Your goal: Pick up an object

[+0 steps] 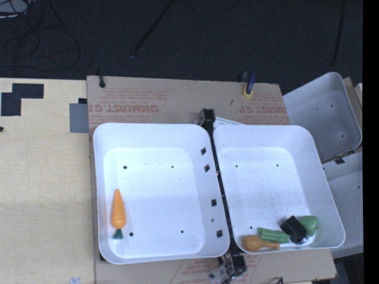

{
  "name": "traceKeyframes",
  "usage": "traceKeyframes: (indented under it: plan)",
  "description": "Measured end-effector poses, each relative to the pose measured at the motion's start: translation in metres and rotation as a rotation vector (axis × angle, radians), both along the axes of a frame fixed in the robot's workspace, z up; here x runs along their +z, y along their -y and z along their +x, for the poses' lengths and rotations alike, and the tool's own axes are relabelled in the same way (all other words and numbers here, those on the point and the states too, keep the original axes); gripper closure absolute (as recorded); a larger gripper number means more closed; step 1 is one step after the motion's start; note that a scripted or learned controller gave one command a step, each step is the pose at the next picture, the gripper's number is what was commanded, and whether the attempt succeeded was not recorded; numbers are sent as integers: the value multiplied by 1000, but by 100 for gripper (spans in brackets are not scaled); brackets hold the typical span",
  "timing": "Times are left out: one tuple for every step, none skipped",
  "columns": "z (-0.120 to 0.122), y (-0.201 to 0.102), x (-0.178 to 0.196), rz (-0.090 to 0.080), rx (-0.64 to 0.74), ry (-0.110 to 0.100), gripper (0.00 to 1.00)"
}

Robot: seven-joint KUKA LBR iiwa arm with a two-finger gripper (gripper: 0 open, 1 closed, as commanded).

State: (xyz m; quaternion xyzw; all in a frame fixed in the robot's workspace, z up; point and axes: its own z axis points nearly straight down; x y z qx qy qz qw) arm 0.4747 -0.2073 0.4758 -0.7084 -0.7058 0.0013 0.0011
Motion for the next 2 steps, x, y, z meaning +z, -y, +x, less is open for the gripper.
traceKeyframes:
  plan:
    - [0,6,-122,5,3,-10,100]
    - [17,-109,27,1,17,19,100]
